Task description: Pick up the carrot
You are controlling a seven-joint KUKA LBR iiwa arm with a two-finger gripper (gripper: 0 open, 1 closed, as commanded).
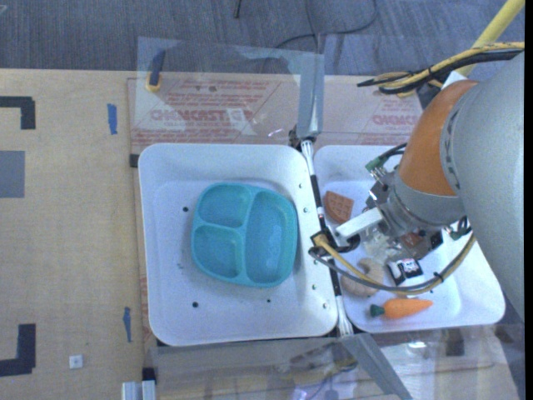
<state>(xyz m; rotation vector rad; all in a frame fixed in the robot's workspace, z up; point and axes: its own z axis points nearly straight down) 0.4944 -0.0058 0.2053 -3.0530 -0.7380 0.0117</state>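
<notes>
Carrot (401, 308) lies near the front edge of the right bin (487, 302), its long axis running roughly along that edge, green top toward the left bin (166, 307). The tool (379, 244) hangs over the bin's middle, so the carrot sits just beyond it toward the front. Whether it is parted or closed cannot be told.

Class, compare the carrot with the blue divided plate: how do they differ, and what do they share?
The carrot is orange, slim and tapered; the blue divided plate is broad, rounded and split into compartments. The carrot lies in the right bin, the plate in the left bin. Both rest flat on a white bin floor.
</notes>
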